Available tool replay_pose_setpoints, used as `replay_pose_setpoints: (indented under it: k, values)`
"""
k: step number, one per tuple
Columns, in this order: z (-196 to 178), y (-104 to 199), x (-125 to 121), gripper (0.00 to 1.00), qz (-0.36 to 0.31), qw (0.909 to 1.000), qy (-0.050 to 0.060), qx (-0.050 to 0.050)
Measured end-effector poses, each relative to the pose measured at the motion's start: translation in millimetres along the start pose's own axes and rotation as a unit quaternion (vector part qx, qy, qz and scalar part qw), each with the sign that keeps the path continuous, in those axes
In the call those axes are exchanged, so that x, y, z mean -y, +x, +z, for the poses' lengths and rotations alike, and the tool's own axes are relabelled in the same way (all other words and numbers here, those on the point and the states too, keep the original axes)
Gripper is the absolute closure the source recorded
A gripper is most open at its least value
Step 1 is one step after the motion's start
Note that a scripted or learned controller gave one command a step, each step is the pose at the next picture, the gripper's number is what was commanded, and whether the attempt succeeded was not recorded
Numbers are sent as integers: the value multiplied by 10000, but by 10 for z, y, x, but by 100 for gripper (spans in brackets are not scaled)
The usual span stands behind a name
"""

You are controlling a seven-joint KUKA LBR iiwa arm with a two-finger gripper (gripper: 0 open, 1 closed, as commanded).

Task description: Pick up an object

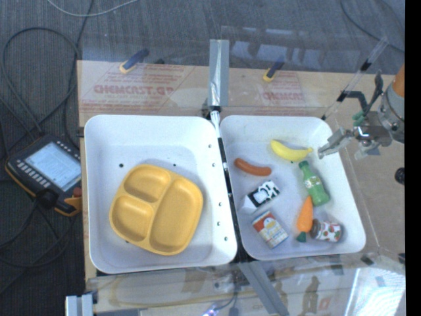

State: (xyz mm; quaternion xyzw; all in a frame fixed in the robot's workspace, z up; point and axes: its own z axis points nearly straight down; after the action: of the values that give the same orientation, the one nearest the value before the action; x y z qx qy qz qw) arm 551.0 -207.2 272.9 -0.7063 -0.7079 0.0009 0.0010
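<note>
The hand (339,142) hovers at the right bin's (231,176) far right rim, holding nothing, its spread too indistinct to judge. The banana (290,151) lies nearest, just left of it. A good pick means centring over the banana, fingers across its curve, then descending straight.

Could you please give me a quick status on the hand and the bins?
Hand above right bin's far right edge, holding nothing. Nearest: banana, green bottle. Yellow tray in left bin. Nothing blocking.
</note>
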Motion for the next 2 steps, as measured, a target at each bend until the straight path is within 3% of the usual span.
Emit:
replay_pose_setpoints:
  k: [1, 2]
  values:
    - [1698, -96, -24, 0, -391, 9992, 11, -44]
    - [1612, -95, -27, 100, -393, 9992, 8, -34]
